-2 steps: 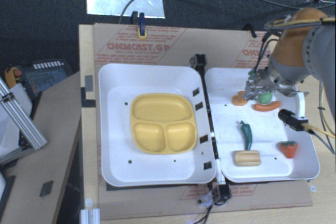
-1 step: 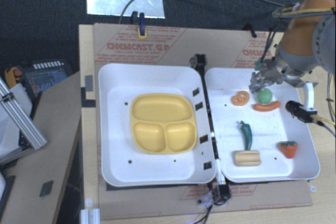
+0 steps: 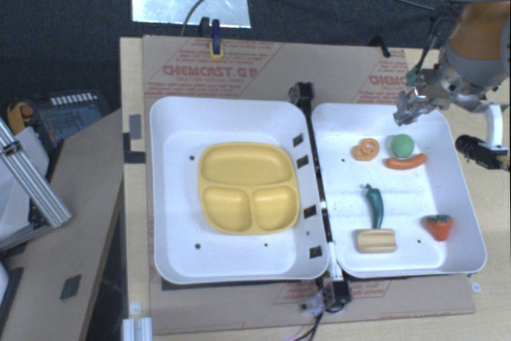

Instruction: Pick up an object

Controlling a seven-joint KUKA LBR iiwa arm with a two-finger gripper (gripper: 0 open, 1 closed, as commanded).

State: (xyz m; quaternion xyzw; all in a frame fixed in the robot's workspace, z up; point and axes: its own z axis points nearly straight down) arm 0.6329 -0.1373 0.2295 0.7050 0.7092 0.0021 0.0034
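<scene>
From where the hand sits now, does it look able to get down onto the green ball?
Probably yes. The hand hovers over the right bin's far edge, just beyond the green ball. Nothing covers the ball, though the orange sausage touches its near side and may crowd a grasp.

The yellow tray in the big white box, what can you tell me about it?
The yellow tray looks like smooth plastic, a rounded rectangle with three hollows: one long one at the far side and two smaller ones side by side at the near side. It lies flat, slightly turned, in the middle of the left white bin. The hollows look bare, and only the bin floor touches it.
</scene>
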